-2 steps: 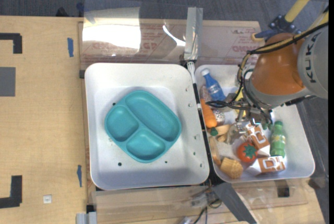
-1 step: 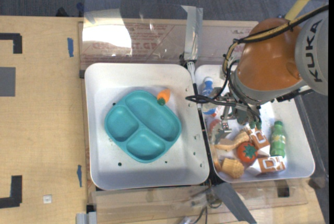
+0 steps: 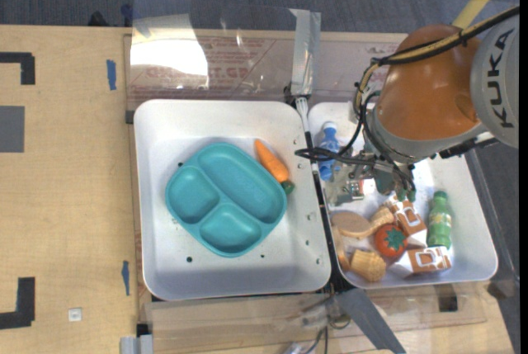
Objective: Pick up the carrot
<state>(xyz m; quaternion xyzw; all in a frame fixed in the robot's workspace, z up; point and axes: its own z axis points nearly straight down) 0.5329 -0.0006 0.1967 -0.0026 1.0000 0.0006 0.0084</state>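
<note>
Camera view has the gripper (image 3: 363,179) hanging low over the right bin (image 3: 483,257), under the big orange wrist, and I cannot tell how it is set. It hangs over the bin's upper left part, beside a blue bottle (image 3: 329,148). The carrot (image 3: 272,162) lies in the left bin (image 3: 157,129), against the upper right rim of the teal plate (image 3: 224,197), green end pointing down-right. A good pick, I judge, means crossing the divider, turning to close across the carrot's narrow width, and coming down clear of the plate's rim. Toy food crowds the right bin. Both bins sit on a pale wooden bench (image 3: 58,195), with grey floor beyond.
</note>
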